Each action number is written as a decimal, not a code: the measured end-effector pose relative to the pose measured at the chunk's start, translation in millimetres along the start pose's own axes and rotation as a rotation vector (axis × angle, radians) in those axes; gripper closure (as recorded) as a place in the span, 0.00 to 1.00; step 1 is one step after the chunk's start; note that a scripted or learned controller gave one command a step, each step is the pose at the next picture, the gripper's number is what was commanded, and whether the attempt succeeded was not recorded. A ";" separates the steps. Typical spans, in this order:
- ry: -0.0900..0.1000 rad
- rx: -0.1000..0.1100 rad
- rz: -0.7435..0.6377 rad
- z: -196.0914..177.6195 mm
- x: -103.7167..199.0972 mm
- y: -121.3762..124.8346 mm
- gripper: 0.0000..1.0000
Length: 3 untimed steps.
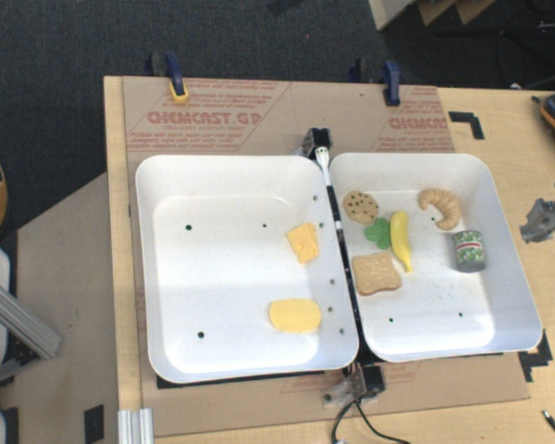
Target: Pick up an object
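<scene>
camera view: right bin [499, 313] holds cookie [360, 206], banana [400, 239], croissant [442, 207], can [469, 251].

My table [65, 276]: brown printed board [259, 109] clamped on top, two white bins [166, 276] side by side, touching.

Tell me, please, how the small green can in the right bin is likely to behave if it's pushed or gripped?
The green can looks rigid, so it probably won't deform. Being round, it may roll if tipped over. It stands close to the right bin's wall, which could crowd a grasp.
</scene>
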<state>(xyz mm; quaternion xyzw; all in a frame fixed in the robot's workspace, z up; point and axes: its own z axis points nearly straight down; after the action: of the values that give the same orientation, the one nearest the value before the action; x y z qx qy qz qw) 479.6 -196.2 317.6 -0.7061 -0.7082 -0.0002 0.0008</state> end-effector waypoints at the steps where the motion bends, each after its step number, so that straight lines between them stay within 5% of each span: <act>1: -0.002 0.001 0.005 6.2 -19.0 -0.8 1.00; 2: -0.002 0.000 0.004 9.2 -28.4 -0.7 1.00; 3: -0.001 -0.001 0.000 2.8 -5.9 0.1 1.00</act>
<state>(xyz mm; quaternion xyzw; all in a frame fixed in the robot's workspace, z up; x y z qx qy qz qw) 479.8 -202.1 314.8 -0.7061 -0.7081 -0.0003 0.0003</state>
